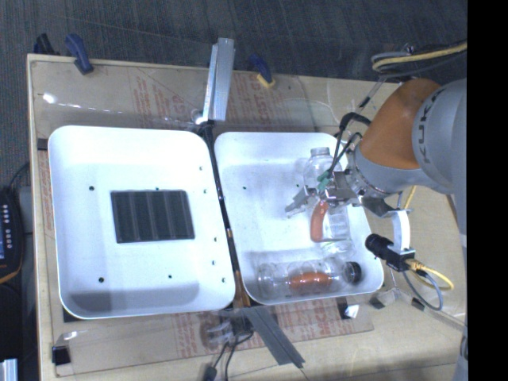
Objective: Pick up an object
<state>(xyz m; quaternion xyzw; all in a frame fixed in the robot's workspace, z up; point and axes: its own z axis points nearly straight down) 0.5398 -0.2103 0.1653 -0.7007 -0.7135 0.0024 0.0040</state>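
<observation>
In the right bin (254, 173), a clear plastic bottle with a green band (319, 163) lies near the far right side. A second clear bottle with an orange label (319, 224) lies just in front of it. A third clear bottle with an orange label and a black cap (308, 277) lies along the bin's near wall. My gripper (302, 200) reaches in from the right and sits low between the first two bottles, close to or touching them. Its body hides part of both bottles.
The left bin (79, 157) holds a dark ribbed rectangular object (152, 215) in its middle. A metal bar (218, 78) stands at the divide behind the bins. Cables and a black connector (389, 251) hang by the right bin's right edge.
</observation>
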